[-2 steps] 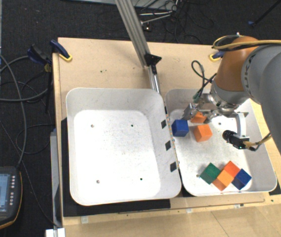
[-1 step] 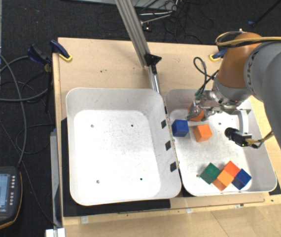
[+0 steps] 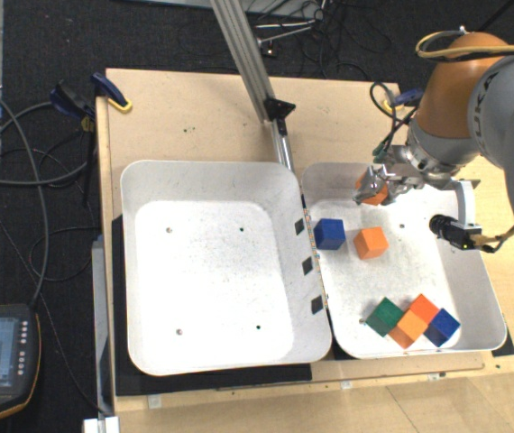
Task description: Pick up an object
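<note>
The table [image 3: 203, 115] looks like pale, matt pressed wood with a faintly speckled face. Both bins, the left bin [image 3: 207, 269] and the right bin [image 3: 473, 287] under the pincer [image 3: 376, 188], seem smooth white plastic, scuffed with dark flecks. The blocks below the pincer, such as the orange cube [image 3: 371, 243], look matt painted. The arm's shell [image 3: 509, 97] above the pincer is smooth, slightly glossy.

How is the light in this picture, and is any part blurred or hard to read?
In the camera view the light is even and soft: the blue cube and the orange cube cast only faint shadows on the right bin. The left bin is bright white without harsh glare. The gripper looks slightly blurred, with something orange at it.
</note>
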Controlling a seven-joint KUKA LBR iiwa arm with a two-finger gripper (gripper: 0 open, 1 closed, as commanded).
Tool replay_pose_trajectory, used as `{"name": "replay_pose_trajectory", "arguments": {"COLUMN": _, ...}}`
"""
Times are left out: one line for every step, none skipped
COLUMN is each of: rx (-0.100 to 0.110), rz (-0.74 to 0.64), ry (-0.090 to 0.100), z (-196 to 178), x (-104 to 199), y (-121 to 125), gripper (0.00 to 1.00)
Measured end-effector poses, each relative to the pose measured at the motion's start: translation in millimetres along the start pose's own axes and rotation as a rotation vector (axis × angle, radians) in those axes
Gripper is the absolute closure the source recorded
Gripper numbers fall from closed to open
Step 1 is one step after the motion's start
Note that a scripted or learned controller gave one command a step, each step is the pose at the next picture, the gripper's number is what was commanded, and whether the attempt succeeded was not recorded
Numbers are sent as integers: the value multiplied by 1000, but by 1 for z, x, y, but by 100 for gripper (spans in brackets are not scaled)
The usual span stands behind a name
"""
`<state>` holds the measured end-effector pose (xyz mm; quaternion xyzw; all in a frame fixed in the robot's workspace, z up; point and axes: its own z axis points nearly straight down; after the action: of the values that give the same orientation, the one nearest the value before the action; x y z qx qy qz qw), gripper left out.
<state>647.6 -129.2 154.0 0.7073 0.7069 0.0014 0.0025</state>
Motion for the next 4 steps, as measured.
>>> {"name": "replay_pose_trajectory", "arguments": {"rx": -2, "rz": -3, "ry": 0, "z": -63, "x": 4, "y": 2, "gripper": 100}}
{"name": "replay_pose_trajectory", "arguments": {"rx": 2, "rz": -3, "ry": 1, "z": -86, "x": 5, "y": 3, "gripper": 100}}
{"name": "replay_pose_trajectory", "arguments": {"rx": 9, "rz": -8, "ry": 3, "z": -76, "x": 57, "y": -21, "gripper": 100}}
{"name": "replay_pose_trajectory", "arguments": {"rx": 8, "rz": -8, "ry": 4, "z": -87, "x": 104, "y": -49, "gripper": 100}}
